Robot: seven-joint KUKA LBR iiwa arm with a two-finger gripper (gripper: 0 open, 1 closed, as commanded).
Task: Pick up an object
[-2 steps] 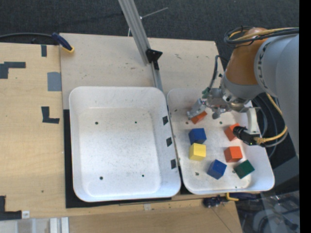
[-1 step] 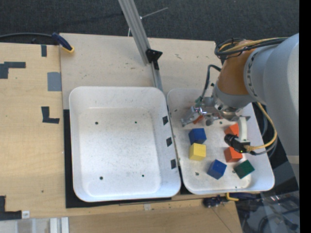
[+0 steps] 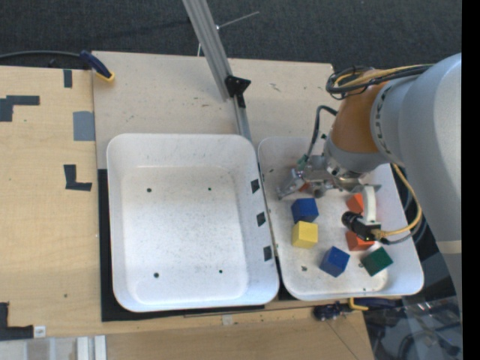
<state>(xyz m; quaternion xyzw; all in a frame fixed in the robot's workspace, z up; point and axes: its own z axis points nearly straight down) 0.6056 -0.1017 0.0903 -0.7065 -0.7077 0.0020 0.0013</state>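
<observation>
Gripper (image 3: 300, 188) hovering in right bin (image 3: 405, 276) | finger state: cannot tell | nearest target: blue cube (image 3: 304, 209) lying just below

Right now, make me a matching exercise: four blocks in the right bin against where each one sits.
Things:
1. yellow block
2. green block
3. upper blue block
4. lower blue block

Places:
A. directly beneath the pincer
B. nearest the bin's bottom right corner
C. between the two blue blocks
D. just left of the green block

Pairs: 1-C, 2-B, 3-A, 4-D
</observation>
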